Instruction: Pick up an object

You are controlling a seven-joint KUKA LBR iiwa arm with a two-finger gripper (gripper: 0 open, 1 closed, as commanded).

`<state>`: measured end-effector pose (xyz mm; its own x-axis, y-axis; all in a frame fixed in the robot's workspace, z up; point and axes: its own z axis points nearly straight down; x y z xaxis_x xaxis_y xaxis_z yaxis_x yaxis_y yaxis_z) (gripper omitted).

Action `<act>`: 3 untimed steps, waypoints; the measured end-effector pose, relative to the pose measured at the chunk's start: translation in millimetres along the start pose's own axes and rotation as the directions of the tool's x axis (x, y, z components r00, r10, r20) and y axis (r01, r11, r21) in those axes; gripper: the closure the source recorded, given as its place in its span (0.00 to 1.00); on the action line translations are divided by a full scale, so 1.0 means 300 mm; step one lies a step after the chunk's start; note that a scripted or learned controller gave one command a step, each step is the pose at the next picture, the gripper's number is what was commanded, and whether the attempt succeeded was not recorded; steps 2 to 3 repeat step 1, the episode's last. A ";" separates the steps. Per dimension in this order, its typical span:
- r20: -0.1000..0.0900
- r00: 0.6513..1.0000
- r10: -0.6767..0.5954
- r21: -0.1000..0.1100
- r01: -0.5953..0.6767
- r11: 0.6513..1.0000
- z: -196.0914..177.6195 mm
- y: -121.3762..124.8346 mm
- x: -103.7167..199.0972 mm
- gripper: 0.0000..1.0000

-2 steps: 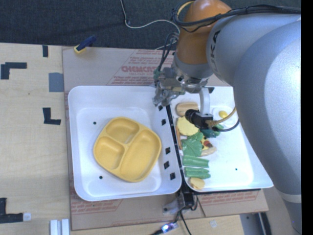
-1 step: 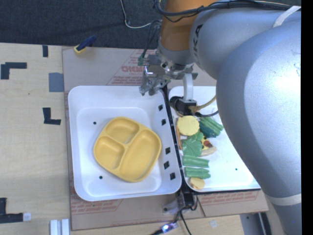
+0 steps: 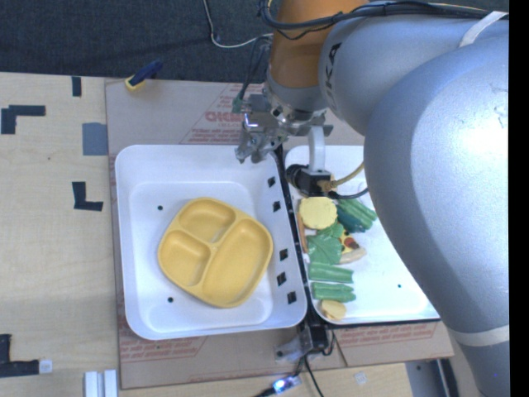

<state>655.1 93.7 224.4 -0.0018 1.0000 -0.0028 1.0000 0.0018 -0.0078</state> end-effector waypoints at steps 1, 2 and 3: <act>0.000 1.000 0.000 0.000 0.000 1.000 -0.004 -0.012 0.021 1.00; 0.000 1.000 0.000 0.000 0.000 1.000 -0.004 -0.012 0.021 1.00; 0.000 1.000 0.000 0.000 0.000 1.000 -0.004 -0.012 0.021 1.00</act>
